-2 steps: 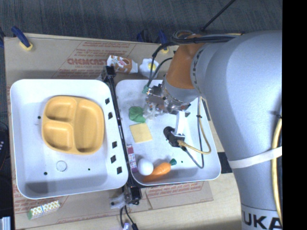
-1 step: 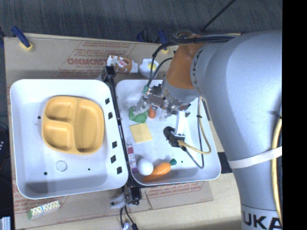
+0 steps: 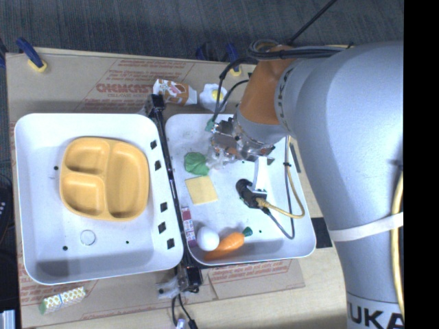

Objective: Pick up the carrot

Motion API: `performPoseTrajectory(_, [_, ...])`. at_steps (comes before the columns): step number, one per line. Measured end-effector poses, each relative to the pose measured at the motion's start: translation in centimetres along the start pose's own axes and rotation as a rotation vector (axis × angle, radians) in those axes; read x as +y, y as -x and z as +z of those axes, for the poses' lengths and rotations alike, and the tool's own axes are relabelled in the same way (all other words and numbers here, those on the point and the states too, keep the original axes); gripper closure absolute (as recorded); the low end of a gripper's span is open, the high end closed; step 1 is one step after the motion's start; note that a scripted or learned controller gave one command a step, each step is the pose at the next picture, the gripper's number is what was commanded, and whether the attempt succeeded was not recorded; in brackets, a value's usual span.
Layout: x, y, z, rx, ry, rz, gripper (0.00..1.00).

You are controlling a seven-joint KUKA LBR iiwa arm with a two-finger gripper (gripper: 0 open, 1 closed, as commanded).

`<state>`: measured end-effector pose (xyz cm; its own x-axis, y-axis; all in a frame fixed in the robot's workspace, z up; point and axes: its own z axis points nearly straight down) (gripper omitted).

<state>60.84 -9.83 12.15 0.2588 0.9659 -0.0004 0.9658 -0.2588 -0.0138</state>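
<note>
Orange and smooth, the carrot (image 3: 227, 243) lies at the near edge of the right bin (image 3: 298, 242), close to that bin's near-left corner. It looks short and thick, with a small green stub at its right end, and it lies almost flat along the bin wall, slightly tilted. A white egg (image 3: 207, 239) touches its left end, so the two are pressed together against the rim.

As I judge it, the task is at the beginning. The carrot is not lifted, and nothing holds it. The hand (image 3: 226, 147) is over the far part of the same bin, well apart from the carrot, near a green leaf-like piece (image 3: 195, 162) and a pale yellow square slice (image 3: 202, 190). Its metal parts are crowded and partly covered by the wrist, so I cannot tell how far it is open, and I see nothing gripped in it.

What is left is nearly everything: the arm must travel toward the near edge of the bin, come down over the carrot, close on it and raise it. The wall and the egg beside it may leave little room.

The left bin (image 3: 27, 184) carries a yellow divided plate (image 3: 105, 177).
</note>
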Motion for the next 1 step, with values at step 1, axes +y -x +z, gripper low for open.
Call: performPoseTrajectory(1, [0.0, 0.0, 0.0, 0.0, 0.0, 0.0, 0.0])
